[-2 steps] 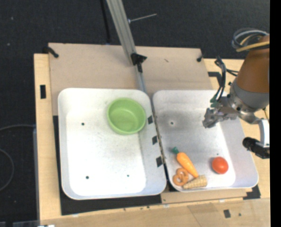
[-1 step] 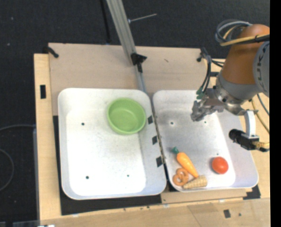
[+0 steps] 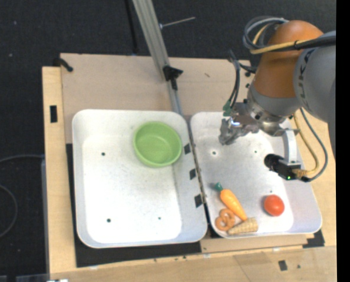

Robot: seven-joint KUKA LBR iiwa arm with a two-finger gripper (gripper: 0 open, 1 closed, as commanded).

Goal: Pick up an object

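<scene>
The carrot (image 3: pixel 232 202), orange and tapered with a green stem tip, lies in the right bin (image 3: pixel 292 225), well below the gripper (image 3: pixel 226 135), touching a pretzel (image 3: pixel 225 219) and corn cob (image 3: pixel 243 227). A red tomato (image 3: pixel 273 205) sits right of it. A green bowl (image 3: pixel 157 144) rests left of the gripper.

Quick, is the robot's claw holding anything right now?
Gripper: cannot be told whether open or closed; it hangs over the right bin, and nothing can be seen in it.
</scene>
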